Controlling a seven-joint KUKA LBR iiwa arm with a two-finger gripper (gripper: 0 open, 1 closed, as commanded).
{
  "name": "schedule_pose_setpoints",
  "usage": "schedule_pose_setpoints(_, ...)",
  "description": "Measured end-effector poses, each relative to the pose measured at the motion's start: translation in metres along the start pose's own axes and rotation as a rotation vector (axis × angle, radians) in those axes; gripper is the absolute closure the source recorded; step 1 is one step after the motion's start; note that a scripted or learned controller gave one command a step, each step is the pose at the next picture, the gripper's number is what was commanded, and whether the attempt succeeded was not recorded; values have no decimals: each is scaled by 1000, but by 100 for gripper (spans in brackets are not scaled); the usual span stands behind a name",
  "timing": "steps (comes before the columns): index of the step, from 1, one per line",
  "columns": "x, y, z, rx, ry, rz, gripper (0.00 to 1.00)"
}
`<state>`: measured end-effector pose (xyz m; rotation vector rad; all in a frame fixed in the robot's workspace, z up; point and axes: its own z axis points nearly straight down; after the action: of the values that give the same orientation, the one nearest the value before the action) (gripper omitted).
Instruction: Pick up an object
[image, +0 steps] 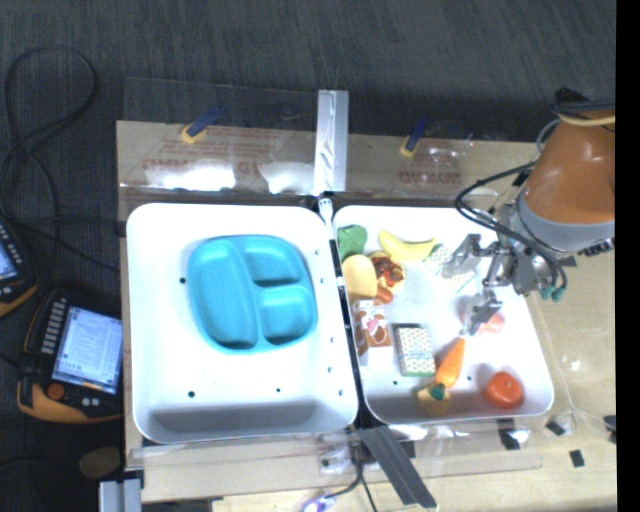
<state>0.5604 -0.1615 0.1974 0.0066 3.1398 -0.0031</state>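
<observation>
1. the two white bins sit side by side on the worktop; the right bin holds all the small toy food, so any pick has to happen there. i use this bin as the landmark.
2. the left bin holds a blue divided tray, probably there as a place to set things down.
3. the arm reaches in over the right bin's far right corner, and the gripper hangs low inside the bin near its right wall. whether it is released or clenched i cannot tell, as its tip is too blurred; nothing is clearly between its parts.
4. a small pinkish piece lies just beneath the gripper, likely the thing aimed at, though contact is unclear.
5. along the right bin's left wall crowd a green piece, a yellow lemon-like piece and a banana; being packed, they seem harder to grab.
6. toward the bin's near edge lie a patterned block, a carrot and a red tomato, spaced more loosely, so easier targets in my view.
</observation>
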Motion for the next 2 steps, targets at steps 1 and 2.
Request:
schedule_pose_setpoints(1,-38,-49,34,1,-1,11,0)
schedule_pose_setpoints(2,22,-35,91,8,-23,52,0)
